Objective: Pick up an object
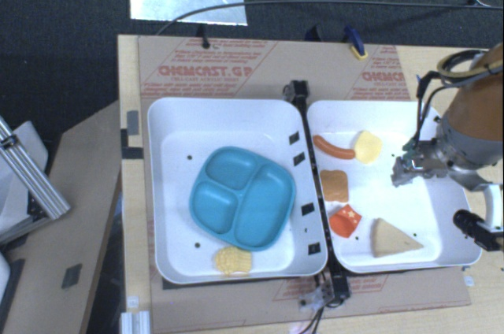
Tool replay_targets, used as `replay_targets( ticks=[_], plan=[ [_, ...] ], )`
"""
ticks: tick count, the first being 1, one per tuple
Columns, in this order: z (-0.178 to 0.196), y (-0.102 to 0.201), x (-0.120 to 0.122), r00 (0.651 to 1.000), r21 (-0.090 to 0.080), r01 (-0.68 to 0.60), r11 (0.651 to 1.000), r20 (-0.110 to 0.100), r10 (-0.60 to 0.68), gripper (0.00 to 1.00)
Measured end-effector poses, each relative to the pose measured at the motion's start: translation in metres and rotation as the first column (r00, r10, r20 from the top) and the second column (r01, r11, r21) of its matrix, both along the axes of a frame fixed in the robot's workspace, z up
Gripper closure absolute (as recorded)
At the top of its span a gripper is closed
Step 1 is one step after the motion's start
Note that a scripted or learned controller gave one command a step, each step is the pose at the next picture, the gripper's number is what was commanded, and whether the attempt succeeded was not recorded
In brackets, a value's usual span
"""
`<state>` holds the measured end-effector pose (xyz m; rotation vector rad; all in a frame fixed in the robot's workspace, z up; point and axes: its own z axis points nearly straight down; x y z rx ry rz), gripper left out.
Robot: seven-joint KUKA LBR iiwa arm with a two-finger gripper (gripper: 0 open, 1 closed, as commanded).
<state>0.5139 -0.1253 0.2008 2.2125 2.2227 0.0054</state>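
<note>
Arm is reaching in from the right over the right bin (pixel 441 255). Hand (pixel 405 169) is hovering at the bin's right side, over bare white floor; finger state cannot be told from this angle.

Candidate objects are all lying to the hand's left and near side, apart from it. Sausage (pixel 334 147) is lying at the far left of the bin, with the pale yellow piece (pixel 367 146) just beside its right end. Brown bread piece (pixel 335 185) is sitting near the divider; red piece (pixel 345 221) just nearer than it. Tan wedge (pixel 396 239) is lying near the front wall.

Left bin (pixel 169 135) is carrying a blue divided plate (pixel 242 198); yellow corn piece (pixel 233 261) is touching its near edge.

Both bins are resting on the brown surface (pixel 260 64).
</note>
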Motion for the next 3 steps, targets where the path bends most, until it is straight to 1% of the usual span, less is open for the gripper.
replay_targets(
  ticks=[1, 2, 3],
  plan=[
    [0.048, 0.004, 0.009, 1.000, 0.000, -0.001, 1.000, 0.000, 0.001, 1.00],
    [0.041, 0.066, 0.023, 1.000, 0.002, -0.006, 1.000, -0.003, 0.006, 1.00],
    [0.045, 0.114, 0.034, 1.000, 0.003, -0.006, 1.000, -0.003, 0.006, 1.00]
  ],
)
